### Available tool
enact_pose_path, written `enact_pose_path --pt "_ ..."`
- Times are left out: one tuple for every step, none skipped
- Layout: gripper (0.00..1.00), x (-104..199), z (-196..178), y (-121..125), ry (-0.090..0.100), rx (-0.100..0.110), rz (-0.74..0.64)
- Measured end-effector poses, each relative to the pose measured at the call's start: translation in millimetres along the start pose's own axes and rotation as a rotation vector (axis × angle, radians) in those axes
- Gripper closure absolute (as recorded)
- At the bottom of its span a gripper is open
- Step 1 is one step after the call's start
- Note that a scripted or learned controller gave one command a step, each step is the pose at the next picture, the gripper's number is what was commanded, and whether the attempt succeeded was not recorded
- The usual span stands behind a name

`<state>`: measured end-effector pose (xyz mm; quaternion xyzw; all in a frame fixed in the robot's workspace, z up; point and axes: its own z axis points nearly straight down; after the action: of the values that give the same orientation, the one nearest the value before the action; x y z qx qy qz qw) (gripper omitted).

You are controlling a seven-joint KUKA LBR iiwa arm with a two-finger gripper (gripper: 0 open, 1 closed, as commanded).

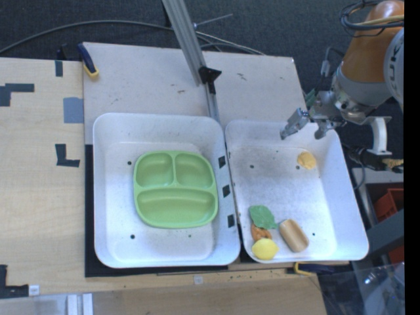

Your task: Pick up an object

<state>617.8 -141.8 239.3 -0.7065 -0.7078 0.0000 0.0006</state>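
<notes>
The arm is reaching in from the upper right of the frame, and its pincer [307, 126] is hanging spread apart, grasping nothing, over the top rim of the right bin [341, 176]. The nearest thing to take is a small yellow-orange lump [306, 159] lying just below the pincer, close to the bin's right wall. Lower in the frame, a green leaf [262, 215], an orange piece [260, 232], a lemon [264, 249] and a bread roll [293, 234] are crowding together at the bottom edge. The left bin [111, 176] is carrying a green divided plate [175, 189].

The risks look plain. Coming down on the lump, a finger may be striking the wall or rim, or nudging the lump aside so the pincer is closing on air. Among the cluster, the fingers may be wedging between neighbours, and the round lemon is likely to be rolling away.
</notes>
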Motion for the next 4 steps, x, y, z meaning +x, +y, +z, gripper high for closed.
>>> enact_pose_path --pt "0.0 0.0 0.0 0.0 0.0 0.0 0.0" --pt "0.0 -3.0 64.0 -3.8 -0.001 0.007 0.0" --pt "0.0 2.0 109.8 -9.2 -0.001 0.005 0.0" --pt "0.0 2.5 152.2 -9.3 -0.003 0.0 -0.001"
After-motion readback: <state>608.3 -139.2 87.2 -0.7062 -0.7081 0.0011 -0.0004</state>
